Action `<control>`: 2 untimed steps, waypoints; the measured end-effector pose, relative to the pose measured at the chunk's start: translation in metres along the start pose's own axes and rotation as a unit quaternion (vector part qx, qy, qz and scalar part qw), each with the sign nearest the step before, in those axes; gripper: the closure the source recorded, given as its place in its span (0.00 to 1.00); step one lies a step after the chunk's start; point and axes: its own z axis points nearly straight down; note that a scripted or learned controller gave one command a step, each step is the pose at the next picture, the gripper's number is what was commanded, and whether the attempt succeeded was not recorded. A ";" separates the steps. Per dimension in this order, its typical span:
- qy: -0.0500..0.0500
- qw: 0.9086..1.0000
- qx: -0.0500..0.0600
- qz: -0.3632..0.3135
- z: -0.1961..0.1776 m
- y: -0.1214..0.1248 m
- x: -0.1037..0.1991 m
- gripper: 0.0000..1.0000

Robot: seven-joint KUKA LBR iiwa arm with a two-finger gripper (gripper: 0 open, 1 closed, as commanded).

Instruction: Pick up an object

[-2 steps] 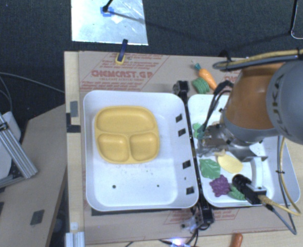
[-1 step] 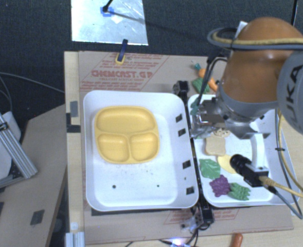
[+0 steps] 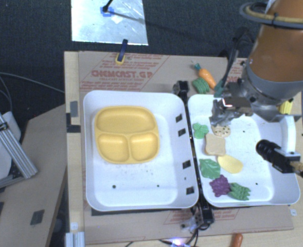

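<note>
My gripper hangs low over the right bin, right above a round speckled cookie. Whether anything sits between its fingers is hidden by the wrist. Just below the cookie lies a tan bread slice. A yellow lemon-shaped piece, a green leaf, purple grapes and a green leafy piece lie toward the front of that bin. Another green piece sits at the bin's left wall.
The left bin holds a yellow divided plate. An orange carrot and a green toy lie on the cardboard behind the right bin. A black cylinder juts over the right bin's right side.
</note>
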 end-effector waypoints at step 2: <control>-0.001 1.000 0.004 0.002 0.057 -0.001 -0.043 1.00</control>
